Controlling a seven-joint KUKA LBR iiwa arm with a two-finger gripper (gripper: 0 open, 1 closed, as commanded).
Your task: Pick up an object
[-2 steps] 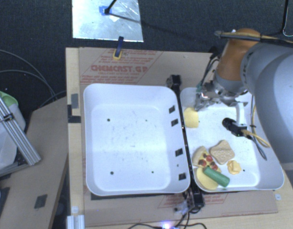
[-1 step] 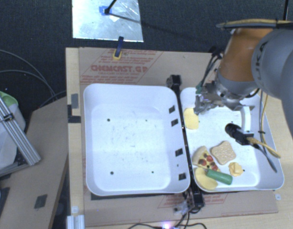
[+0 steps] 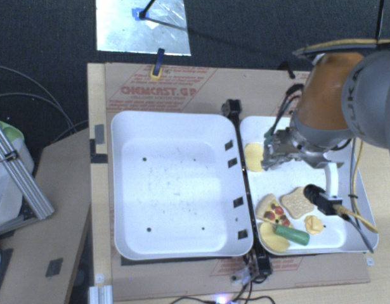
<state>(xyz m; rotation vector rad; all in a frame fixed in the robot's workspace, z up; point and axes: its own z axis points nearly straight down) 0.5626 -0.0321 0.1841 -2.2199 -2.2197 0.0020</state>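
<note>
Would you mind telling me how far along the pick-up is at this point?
Done: the arm has reached into the right bin, its end effector low beside the yellow piece. Nothing visibly lifted. The pizza slice, toast and green piece lie in the bin. Left: grasp one and raise it.

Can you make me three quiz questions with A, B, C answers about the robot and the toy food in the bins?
1. Where does the toy food lie?
A. left bin
B. right bin
C. on the floor

2. What colour is the long toy beside the pizza slice?
A. green
B. blue
C. pink

3. Where is the robot's hand?
A. over the left bin
B. over the right bin, near the round yellow toy
C. off the bench

Answers:
1 B: the pizza slice and toast lie in the right bin.
2 A: the long toy is green.
3 B: the hand hangs beside the round yellow toy.
</note>
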